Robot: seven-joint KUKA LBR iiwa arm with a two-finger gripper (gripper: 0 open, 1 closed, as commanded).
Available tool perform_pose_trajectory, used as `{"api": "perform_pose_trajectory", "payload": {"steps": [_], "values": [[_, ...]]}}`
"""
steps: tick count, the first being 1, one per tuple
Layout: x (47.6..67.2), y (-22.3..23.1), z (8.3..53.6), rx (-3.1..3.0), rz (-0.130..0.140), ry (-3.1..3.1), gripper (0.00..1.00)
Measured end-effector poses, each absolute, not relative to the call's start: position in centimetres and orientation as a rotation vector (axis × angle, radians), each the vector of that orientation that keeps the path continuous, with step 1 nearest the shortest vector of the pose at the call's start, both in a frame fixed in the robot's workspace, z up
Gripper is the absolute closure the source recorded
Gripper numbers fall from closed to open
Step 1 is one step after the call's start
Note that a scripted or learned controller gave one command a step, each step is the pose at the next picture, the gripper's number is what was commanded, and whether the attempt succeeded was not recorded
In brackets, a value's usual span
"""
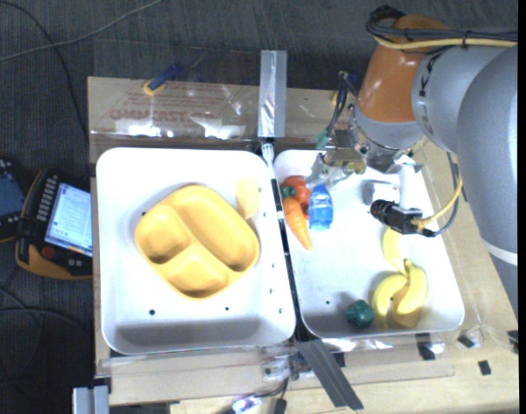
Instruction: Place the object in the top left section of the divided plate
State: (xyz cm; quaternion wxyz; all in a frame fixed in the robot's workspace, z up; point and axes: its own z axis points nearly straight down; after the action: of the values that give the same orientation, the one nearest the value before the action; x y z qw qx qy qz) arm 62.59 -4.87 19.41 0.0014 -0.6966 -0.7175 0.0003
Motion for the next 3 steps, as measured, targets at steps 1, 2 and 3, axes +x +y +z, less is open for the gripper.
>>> {"api": "perform_pose_trajectory", "payload": {"steps": [1,2,3], "values": [[63.6,5.2,19.6,-2.248,0.005,-2.192,1.00],[54.6,7.2,18.2,-2.200,0.006,-2.238,1.00],[54.3,14.3,12.6,-2.284,-0.014,-2.167,1.00]]}}
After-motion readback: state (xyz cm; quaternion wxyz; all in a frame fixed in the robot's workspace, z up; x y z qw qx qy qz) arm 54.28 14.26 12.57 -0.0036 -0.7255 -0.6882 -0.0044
